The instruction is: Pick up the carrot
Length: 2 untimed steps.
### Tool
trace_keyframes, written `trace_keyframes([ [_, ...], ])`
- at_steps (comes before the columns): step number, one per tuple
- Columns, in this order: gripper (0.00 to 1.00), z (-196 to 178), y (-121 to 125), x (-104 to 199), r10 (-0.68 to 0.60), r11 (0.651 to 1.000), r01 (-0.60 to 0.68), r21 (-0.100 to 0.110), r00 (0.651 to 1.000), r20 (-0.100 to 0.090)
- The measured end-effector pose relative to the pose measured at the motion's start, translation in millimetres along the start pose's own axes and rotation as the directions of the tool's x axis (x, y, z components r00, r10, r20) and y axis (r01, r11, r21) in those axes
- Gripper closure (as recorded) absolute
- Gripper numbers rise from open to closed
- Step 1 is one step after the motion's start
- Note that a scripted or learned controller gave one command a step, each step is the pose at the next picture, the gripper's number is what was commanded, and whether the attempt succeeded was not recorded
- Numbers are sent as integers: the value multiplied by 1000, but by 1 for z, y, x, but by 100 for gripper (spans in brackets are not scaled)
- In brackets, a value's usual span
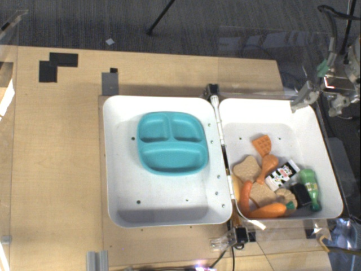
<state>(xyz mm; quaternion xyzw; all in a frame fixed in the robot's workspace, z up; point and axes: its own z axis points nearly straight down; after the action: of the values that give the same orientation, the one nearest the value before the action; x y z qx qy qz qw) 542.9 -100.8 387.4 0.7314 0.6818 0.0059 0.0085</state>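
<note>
Carrot lies jumbled among toy food at the right bin's six o'clock; pincer parked at two o'clock, grip state unclear.

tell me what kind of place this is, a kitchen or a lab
Most likely a robotics lab, not a kitchen: two white bins sit fixed on a plywood bench, toy food such as a carrot is piled in one, and cables hang alongside.

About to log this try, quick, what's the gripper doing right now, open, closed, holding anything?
Gripper: at the right bin's far right corner, away from the carrot; open or closed cannot be told.
</note>
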Motion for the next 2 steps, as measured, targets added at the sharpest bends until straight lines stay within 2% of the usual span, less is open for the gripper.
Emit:
trace_keyframes([
  [1, 0, 202, 25, 17, -217, 976, 217, 29, 976, -10],
  [2, 0, 300, 50, -13, -232, 973, 232, 7, 973, -3],
])
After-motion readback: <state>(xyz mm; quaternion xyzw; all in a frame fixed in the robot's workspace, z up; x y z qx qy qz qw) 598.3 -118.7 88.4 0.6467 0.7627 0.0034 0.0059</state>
